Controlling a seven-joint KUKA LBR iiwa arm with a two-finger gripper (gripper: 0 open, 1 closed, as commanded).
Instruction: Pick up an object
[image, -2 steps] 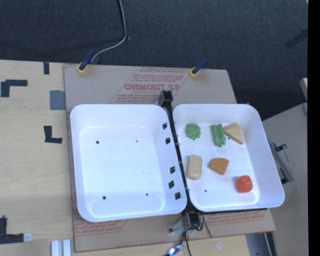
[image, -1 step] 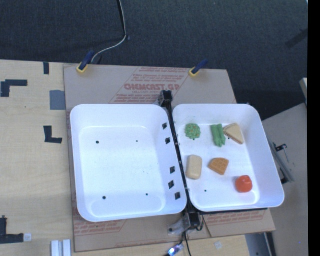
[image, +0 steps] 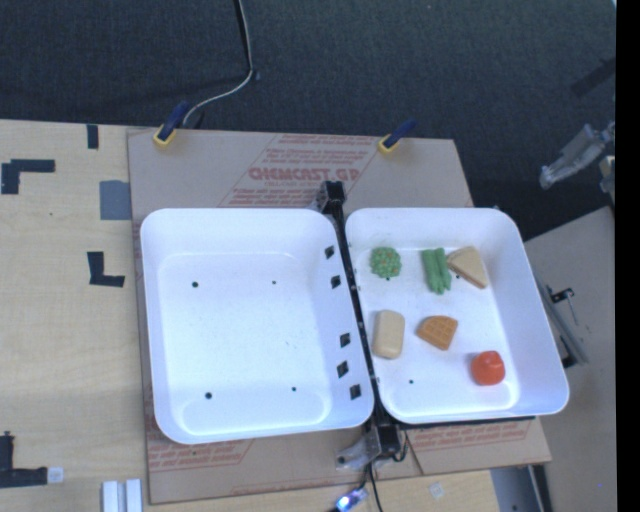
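Waiting above right bin (image: 530, 300) | objects: green ball (image: 385, 263) at 11 o'clock, red piece (image: 488, 368) at 5 | end effector (image: 572, 160) at 2 o'clock outside bin, opening cannot be told | risk: close-set pieces, rim collision

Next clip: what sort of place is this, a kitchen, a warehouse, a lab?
Most likely a robotics lab bench for pick tests. Two shallow white bins sit on a cardboard sheet clamped to the bench, and the right bin holds toy-like food pieces, such as a red one and a green one.
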